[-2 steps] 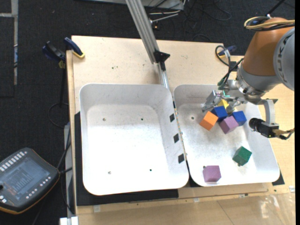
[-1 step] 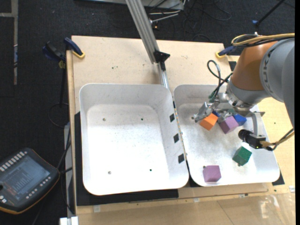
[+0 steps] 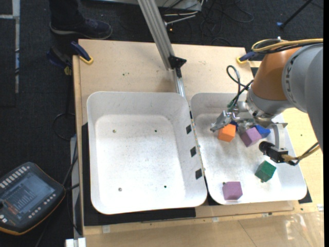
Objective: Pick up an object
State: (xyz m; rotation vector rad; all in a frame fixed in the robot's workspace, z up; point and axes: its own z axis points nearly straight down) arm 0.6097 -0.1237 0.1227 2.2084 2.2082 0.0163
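Several small blocks lie in the right bin point(image 3: 293, 189). An orange cube point(image 3: 226, 133) sits near its upper middle, with a purple cube point(image 3: 251, 137) just to its right and a blue piece point(image 3: 263, 131) partly hidden behind that. A green cube point(image 3: 266, 171) lies lower right, and a second purple cube point(image 3: 232, 190) rests near the front rim. My gripper point(image 3: 226, 120) hangs low over the bin, directly above and touching or nearly touching the top of the orange cube. The wrist covers what lies behind it.
The left bin point(image 3: 97, 138) stands beside the right one, their rims meeting at a central ridge point(image 3: 195, 153). A slanted metal pole point(image 3: 157, 27) ends at the back of that ridge. A teach pendant point(image 3: 28, 197) lies off the bench at the lower left.
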